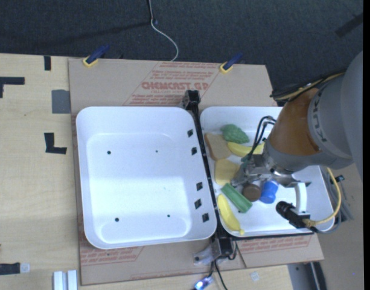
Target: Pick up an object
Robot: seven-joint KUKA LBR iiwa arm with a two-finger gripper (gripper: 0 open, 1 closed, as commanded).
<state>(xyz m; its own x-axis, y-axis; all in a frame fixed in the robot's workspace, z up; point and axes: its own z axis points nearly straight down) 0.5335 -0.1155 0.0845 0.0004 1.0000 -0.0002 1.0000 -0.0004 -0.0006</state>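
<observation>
Nearest to the camera lies the yellow banana [229, 215], at the near-left corner of the right bin [257, 228]. On the left stands the left bin [100, 132], white and shallow. Right of the banana a green cylinder [236, 199] lies tilted, and further right are a brown round object [251, 192] and a blue object [268, 192]. The gripper [252, 175] hangs just over them; I cannot tell its state. At the far side sits a green leafy toy [235, 132].

A brown cardboard sheet [172, 83] is lying on a pale wooden bench [28, 162]. Dark fabric [82, 11] is covering the area behind the cardboard, and a thin white cable [163, 35] is trailing across it.
</observation>
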